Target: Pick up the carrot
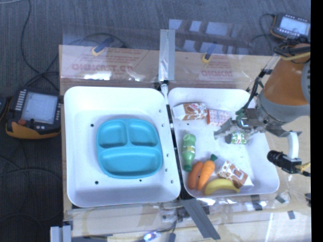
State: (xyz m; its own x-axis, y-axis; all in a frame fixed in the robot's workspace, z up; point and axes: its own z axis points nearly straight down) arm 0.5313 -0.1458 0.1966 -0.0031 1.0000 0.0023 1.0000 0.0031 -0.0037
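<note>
While the gripper (237,130) hangs over the upper middle of the right bin (262,185), the carrot (206,173) lies untouched, down-frame and left of the fingers, near the bin's front wall. Whether those fingers are parted or closed cannot be told; a small green-and-white packet (239,137) sits right under them, contact unclear.

Carrot: orange, plush-looking, green top pointing up-frame, body slanting down and left. Crowded. A second orange piece (195,173) presses its left flank; a banana (222,186) curves just under its tip; a brown-and-white carton (233,174) lies just beside it on the right. A green bottle (189,149) stands off up-frame and left of it.

Judgement on the approach: travel from the present spot toward the bin's front, then descend over the carrot's upper half, where the neighbours leave the most room. Turn the wrist so the jaws close across the narrow width, not along its length. Risk: one finger landing on the orange neighbour, or dragging the carton. A centred, vertical drop looks safest.

Blue tray (130,146) in the left bin (75,185) lies far off, no concern.
</note>
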